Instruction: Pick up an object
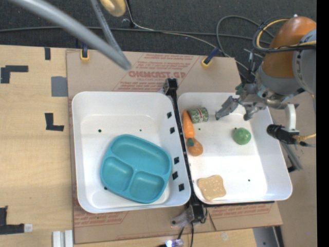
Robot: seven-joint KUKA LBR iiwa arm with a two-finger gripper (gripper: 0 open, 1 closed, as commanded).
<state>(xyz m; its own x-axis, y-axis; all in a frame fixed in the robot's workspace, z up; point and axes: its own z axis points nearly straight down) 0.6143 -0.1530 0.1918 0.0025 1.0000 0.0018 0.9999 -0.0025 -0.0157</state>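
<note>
The gripper (236, 114) hangs over the upper part of the right bin (275, 187), its two fingers spread apart with nothing between them. Just below it, right of centre, lies a green ball (241, 136). Along the bin's left wall sit a small can (198, 115) and a carrot (190, 134); a toast slice (211, 187) lies lower down. The left bin (87, 112) holds a blue divided plate (135, 168).

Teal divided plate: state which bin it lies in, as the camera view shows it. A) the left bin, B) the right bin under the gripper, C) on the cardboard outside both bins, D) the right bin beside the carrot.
A: the teal divided plate lies inside the left bin, while the carrot, green ball and toast slice lie in the right bin.
</note>
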